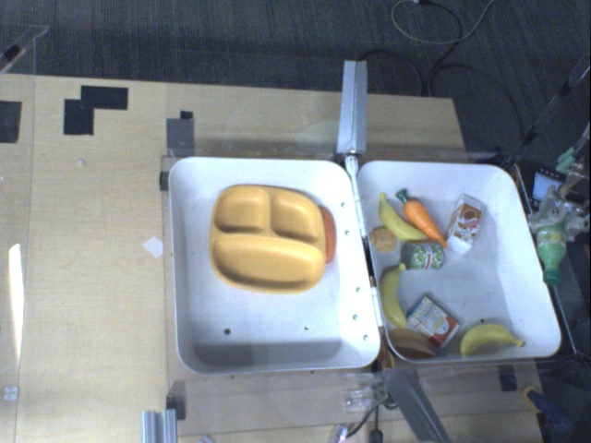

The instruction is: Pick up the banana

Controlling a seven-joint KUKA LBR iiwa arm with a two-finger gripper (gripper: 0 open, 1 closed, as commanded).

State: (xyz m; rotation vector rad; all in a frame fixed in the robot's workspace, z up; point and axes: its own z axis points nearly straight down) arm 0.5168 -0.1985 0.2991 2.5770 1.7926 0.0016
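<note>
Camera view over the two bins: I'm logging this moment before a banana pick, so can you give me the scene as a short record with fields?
left bin: white, shallow; holds a yellow divided plastic tray
right bin: white, shallow; holds the toy food
bananas: three yellow, one near the top left, one by the left wall, one at the bottom right
orange carrot: lies over the upper banana
small cartons: one upper right, one lower middle
green can: centre
</note>
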